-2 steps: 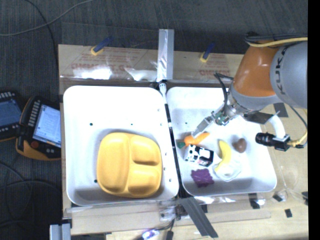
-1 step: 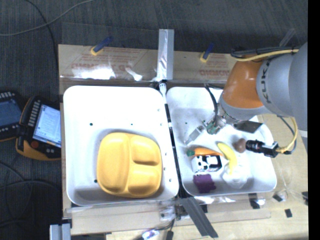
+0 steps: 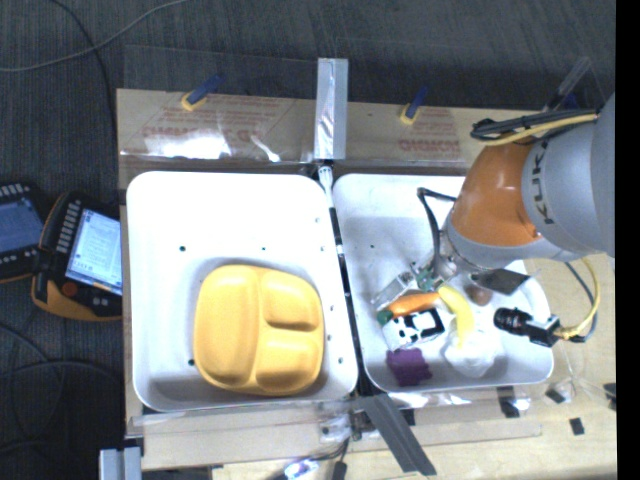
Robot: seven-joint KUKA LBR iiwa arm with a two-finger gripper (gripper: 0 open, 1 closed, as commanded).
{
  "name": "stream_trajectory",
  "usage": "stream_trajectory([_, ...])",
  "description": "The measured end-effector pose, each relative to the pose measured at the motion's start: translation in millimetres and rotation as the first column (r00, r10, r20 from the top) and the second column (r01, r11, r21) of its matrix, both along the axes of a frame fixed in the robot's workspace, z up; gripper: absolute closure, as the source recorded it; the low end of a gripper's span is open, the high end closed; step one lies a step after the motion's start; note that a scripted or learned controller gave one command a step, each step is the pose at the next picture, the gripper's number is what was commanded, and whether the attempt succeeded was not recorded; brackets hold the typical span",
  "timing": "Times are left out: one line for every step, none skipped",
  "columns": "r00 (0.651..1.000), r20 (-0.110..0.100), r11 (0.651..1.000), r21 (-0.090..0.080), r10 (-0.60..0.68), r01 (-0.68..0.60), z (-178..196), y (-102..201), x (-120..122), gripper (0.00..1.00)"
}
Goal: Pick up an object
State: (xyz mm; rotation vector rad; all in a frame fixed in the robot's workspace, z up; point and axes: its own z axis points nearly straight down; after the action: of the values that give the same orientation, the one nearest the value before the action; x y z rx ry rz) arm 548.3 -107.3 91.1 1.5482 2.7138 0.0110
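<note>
Gripper [image 3: 432, 271] of the grey arm [image 3: 575, 183] reaches down into the right bin [image 3: 375, 228], coming in from the right side. An orange band [image 3: 495, 203] sits on the arm just above it. Whether the gripper is wide or closed on something, I cannot tell, because the arm hides most of it.

Right under the gripper lies a small pile of toys in the near part of the right bin. An orange carrot [image 3: 412, 303] is closest to the gripper tip. A yellow banana [image 3: 458, 308] lies just to the right of the carrot. A black and white block [image 3: 418, 326] sits just near of the carrot, and a purple block [image 3: 408, 366] sits near the front wall of the bin. A white lump [image 3: 470, 353] rests to the right of the purple block.

The left bin [image 3: 170, 208] holds a big yellow tray [image 3: 258, 328], lying flat in its near half
</note>
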Motion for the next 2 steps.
stream_trajectory([0.905, 0.000, 0.905, 0.010, -0.426, 0.426, -0.1, -5.5, -58.0, 0.00])
stream_trajectory([1.000, 0.004, 1.000, -0.004, -0.025, 0.025, 0.3, 7.4, -57.5, 0.00])
